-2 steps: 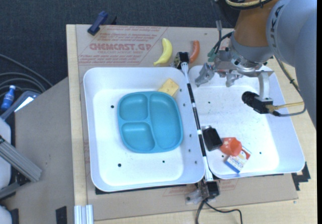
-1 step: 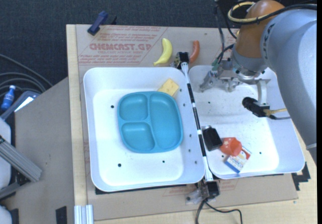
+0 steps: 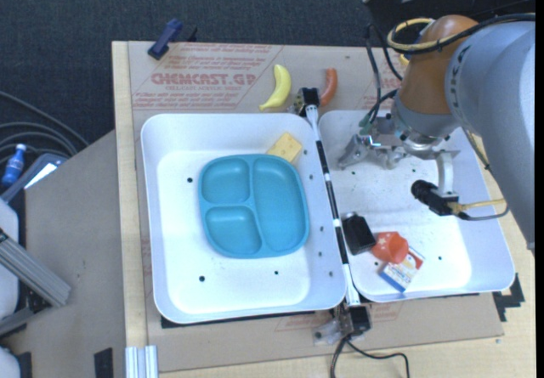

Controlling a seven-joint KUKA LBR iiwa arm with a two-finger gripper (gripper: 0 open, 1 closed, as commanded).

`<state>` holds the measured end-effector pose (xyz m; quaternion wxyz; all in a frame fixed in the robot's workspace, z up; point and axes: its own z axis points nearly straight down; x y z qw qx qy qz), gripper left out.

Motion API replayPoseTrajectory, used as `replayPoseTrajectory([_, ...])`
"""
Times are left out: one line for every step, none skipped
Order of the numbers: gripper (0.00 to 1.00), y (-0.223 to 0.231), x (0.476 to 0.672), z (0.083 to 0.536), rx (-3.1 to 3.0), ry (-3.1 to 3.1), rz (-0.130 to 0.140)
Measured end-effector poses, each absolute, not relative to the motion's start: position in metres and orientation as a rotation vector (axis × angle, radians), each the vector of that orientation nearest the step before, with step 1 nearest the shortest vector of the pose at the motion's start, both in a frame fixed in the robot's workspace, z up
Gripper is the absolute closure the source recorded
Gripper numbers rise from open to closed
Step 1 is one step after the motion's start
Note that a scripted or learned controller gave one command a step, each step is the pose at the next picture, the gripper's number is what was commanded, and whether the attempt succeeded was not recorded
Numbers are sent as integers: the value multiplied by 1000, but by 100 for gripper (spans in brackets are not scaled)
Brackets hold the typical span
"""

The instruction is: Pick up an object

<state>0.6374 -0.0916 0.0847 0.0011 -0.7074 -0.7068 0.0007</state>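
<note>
Arm (image 3: 442,70) low over right bin (image 3: 476,240), far-left part. Jaws: released or clenched, cannot tell. Black block (image 3: 358,233) and red object (image 3: 390,245) lie near the bin's front.

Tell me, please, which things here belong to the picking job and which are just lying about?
Job: claw; black block; red object; blue plate; yellow block.
Lying about, outside the bins: banana; orange stick; blue clip.

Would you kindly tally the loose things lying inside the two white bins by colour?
Blue: 1, divided plate
Yellow: 1, block
Black: 1, box
Red: 1, round toy
Red, white and blue: 1, packet
Total: 5
</note>
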Motion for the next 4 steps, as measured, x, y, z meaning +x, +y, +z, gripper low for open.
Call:
replayPoseTrajectory([0, -101, 667, 85, -2222, -2224, -2])
replayPoseTrajectory([0, -101, 580, 84, -2222, -2218, 1])
replayPoseTrajectory([0, -94, 654, 85, -2222, -2222, -2])
replayPoseTrajectory([100, -94, 655, 95, -2222, -2225, -2])
